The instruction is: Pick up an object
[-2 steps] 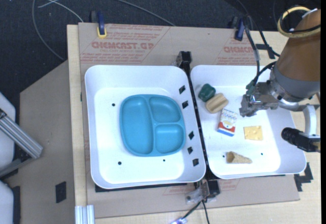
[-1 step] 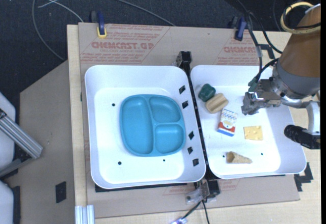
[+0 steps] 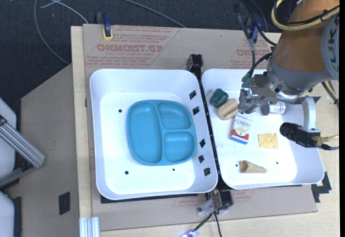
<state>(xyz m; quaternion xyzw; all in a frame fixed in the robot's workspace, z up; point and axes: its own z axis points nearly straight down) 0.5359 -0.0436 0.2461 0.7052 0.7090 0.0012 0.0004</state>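
Note:
My gripper (image 3: 247, 103) hangs over the upper middle of the right bin (image 3: 307, 174). Just to its left lie a tan cylinder (image 3: 227, 109) and a dark green lump (image 3: 218, 97). A small white, red and blue carton (image 3: 241, 129) lies right below the gripper. A yellow square piece (image 3: 268, 140) sits to the carton's right, and a tan cone (image 3: 252, 166) lies near the bin's front. A small white bottle (image 3: 276, 107) shows partly under the wrist. I see nothing held in the gripper.
The left bin (image 3: 105, 176) holds a blue divided plate (image 3: 160, 132). A black divider with clips (image 3: 202, 123) runs between the bins. The arm's grey and orange body (image 3: 304, 31) covers the right bin's back right corner.

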